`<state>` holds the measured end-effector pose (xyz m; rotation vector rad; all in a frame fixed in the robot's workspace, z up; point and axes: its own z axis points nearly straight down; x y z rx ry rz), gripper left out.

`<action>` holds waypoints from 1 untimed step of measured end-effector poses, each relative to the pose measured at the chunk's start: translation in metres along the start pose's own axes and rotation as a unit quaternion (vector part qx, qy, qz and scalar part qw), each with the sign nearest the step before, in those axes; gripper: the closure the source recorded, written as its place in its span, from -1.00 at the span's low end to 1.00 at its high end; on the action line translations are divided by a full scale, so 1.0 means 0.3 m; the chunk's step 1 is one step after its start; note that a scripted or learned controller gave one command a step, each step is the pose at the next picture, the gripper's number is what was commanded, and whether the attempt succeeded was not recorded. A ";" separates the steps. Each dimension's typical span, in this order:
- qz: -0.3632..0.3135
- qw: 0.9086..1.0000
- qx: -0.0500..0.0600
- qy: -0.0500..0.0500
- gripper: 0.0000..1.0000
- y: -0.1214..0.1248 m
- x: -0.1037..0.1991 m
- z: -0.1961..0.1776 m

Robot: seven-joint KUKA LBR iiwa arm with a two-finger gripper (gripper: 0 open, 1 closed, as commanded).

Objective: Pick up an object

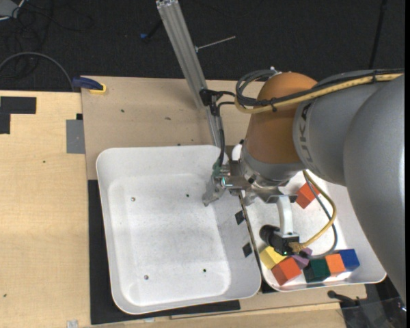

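No object picked up yet; the blocks still lie in the right bin.

The things I could take are clustered at the near end of the right bin point(369, 273): a red-orange block point(285, 270), a yellow block point(270, 256), a dark green block point(317, 270), an orange block point(336, 262) and a blue block point(349, 258), touching or just beside one another, with another orange block point(305, 195) farther back by my wrist. My end effector point(215, 191) hangs over the far right corner of the left bin point(123, 166), well apart from that cluster. I see nothing between its fingers, though I cannot tell whether they are apart or together. Judging from this, the reach, grasp and lift all remain on the counter point(34, 203).
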<state>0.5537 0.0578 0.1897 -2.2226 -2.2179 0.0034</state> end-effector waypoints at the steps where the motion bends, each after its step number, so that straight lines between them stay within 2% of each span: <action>1: 0.001 1.000 0.001 0.000 1.00 0.000 -0.008 -0.031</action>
